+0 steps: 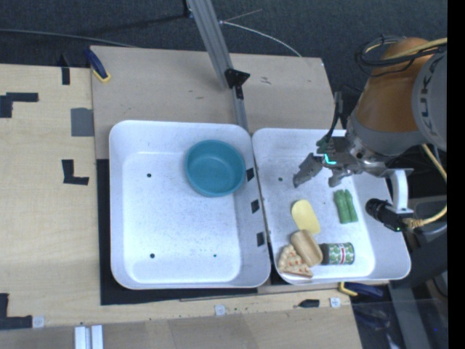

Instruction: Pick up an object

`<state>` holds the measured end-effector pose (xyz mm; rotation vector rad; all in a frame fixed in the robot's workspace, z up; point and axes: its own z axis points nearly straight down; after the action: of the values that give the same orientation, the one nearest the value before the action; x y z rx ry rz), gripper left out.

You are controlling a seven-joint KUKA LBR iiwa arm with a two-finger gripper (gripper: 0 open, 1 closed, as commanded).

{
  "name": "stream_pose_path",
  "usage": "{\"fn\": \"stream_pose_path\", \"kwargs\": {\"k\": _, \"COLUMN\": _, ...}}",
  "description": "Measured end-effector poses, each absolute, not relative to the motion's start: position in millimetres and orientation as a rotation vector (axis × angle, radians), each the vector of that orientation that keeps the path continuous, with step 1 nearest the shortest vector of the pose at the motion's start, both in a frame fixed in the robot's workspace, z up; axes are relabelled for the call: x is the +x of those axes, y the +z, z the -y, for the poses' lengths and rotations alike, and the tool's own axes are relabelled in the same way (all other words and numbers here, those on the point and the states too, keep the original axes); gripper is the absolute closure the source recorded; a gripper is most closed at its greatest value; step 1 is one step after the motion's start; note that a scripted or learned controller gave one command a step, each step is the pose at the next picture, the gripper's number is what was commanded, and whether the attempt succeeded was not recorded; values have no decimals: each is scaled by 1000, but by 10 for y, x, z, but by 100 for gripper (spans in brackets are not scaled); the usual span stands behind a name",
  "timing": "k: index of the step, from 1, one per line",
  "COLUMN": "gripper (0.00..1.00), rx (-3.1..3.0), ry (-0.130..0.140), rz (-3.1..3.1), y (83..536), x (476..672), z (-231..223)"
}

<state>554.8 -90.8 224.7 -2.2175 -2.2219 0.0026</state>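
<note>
- I have the gripper [322,171] hanging over the upper part of the right bin [280,151], with the grey and orange arm [396,100] coming in from the right side of the view.
- The jaws look spread apart with nothing between them: one dark finger points down-left toward the bin floor, the other sits just right of it. I read them as released.
- No single target is named, so I judge the nearest candidates. The yellow piece [306,216] lies below the jaws and slightly left, near but apart from them. Its long axis runs roughly top-to-bottom in the view, tilted a little.
- The green piece [345,206] lies below and to the right of the jaws, also near, and its long axis runs nearly top-to-bottom too.
- Farther down, the hot-dog-like piece [306,248], a waffle-like piece [291,263] and a small can [337,254] on its side are crowded together and touching; I'd avoid that cluster.
- The blue bowl [215,167] sits in the left bin [145,217], well apart from the jaws.
- My call: the move turns on shifting toward the bottom of the view, then closing across the short width of whichever piece I choose, yellow or green.
</note>
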Motion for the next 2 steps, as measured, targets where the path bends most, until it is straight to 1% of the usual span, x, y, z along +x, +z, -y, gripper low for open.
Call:
{"fn": "stream_pose_path", "kwargs": {"k": 1, "gripper": 0, "rx": -2218, "ry": 2, "rz": 2223, "y": 2251, "x": 5550, "z": 909}}
{"fn": "stream_pose_path", "kwargs": {"k": 2, "gripper": 0, "rx": -2217, "ry": 9, "rz": 2217, "y": 1715, "x": 5474, "z": 990}}
